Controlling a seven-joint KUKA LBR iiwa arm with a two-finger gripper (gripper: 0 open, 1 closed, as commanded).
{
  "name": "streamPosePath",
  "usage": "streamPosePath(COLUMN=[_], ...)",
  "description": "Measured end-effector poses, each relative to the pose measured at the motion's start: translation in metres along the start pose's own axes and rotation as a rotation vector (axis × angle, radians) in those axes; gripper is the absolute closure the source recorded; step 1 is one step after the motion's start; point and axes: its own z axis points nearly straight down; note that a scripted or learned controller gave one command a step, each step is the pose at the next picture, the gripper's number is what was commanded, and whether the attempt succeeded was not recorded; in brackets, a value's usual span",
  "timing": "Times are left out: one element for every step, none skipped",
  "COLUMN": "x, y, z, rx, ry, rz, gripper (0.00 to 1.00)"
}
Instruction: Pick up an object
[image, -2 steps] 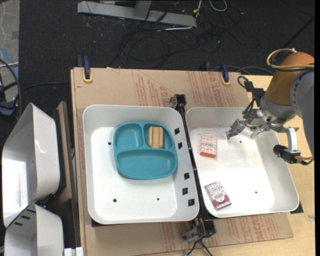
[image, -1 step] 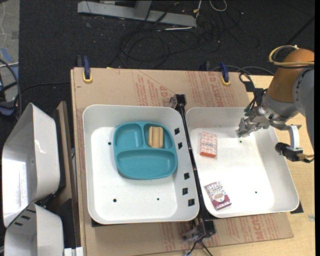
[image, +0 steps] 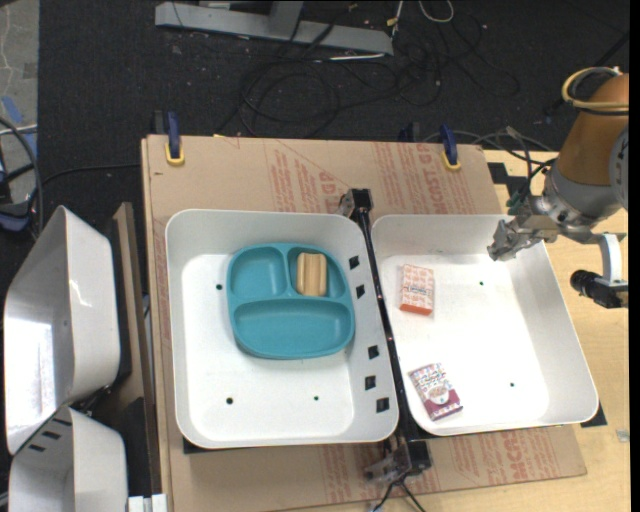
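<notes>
Table (image: 300, 165): flat brown cardboard sheet w/ red print, held by two clamps at far edge.

Left bin (image: 200, 400): shallow white plastic, rounded corners. Holds a teal divided plate (image: 285, 325), smooth plastic, three compartments; a tan block (image: 312, 274), wood-like, rectangular, lies in the plate's far-right compartment.

Right bin (image: 540, 340): same white plastic, touching left bin along a black seam w/ clips. Holds two small cartons: an orange-and-white box (image: 417, 289), rectangular, lying flat in far-left part of bin; a maroon-and-white packet (image: 435, 390), flat, slightly skewed, near the bin's near-left corner. The two are well apart.

Gripper (image: 505, 245): grey metal, at far-right rim of right bin, on the arm (image: 590, 150) w/ orange band entering from right. Jaws' state: cannot tell, too small and blurred. Nothing seen between them. Both cartons well apart from gripper; the orange-and-white box is the nearer.
</notes>
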Motion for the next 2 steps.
streamPosePath(x=[0.01, 0.013], y=[0.004, 0.001], z=[-0.057, -0.12], rx=[-0.002, -0.002], ry=[0.0, 0.0], rz=[-0.006, -0.005], gripper=[1.0, 1.0])
